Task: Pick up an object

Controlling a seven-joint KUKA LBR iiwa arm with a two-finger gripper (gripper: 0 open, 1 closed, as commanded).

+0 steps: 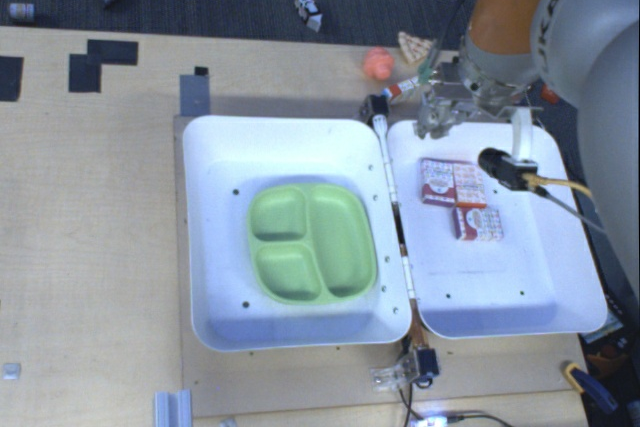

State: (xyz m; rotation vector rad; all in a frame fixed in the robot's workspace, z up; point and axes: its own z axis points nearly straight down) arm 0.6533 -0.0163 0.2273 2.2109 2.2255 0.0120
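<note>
Two small red-and-white boxes lie in the right bin (560,305): one (447,181) near its upper middle, the other (478,221) just below and to the right of it, touching or nearly so. My gripper (437,118) hangs over the bin's far edge, above and a little left of the upper box, with nothing visibly in it. A light green divided plate (310,240) rests in the middle of the left bin (215,165).
Behind the bins on the bench lie an orange ball (378,64), a pale wedge-shaped toy (415,45) and a pen-like item (381,114) at the bins' shared far corner. Small bits are scattered on the dark floor beyond the bench.
</note>
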